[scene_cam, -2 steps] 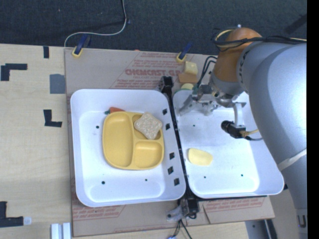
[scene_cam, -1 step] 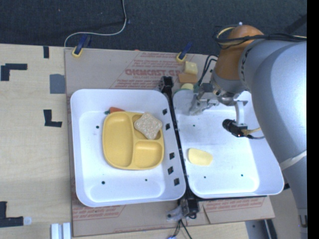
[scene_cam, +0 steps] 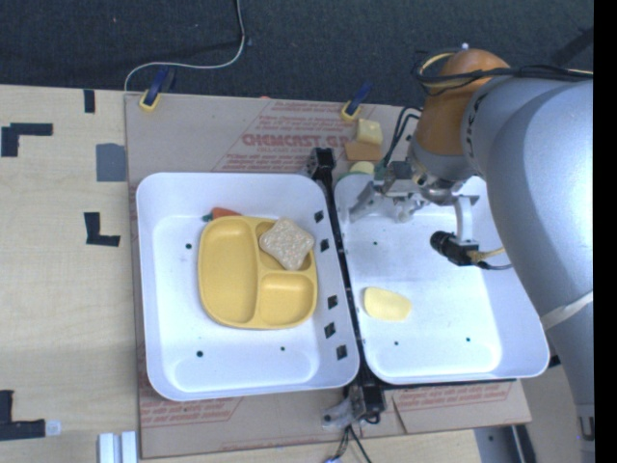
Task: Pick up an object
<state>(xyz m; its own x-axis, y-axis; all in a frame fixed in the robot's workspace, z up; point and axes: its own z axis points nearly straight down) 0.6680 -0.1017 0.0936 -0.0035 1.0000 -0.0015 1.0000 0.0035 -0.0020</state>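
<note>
My gripper hangs low over the far left part of the right bin, near its back wall. A pale yellow oval piece lies on that bin's floor towards the front left, well apart from the gripper. In the left bin rests a yellow divided plate with a speckled tan square on its far right corner. A small red-orange item pokes out behind the plate's far edge.
Just beyond the right bin's back wall sit a tan block, a small yellow cube and a pale round piece. The big grey arm covers the right side. Black clips line the divider between the bins.
</note>
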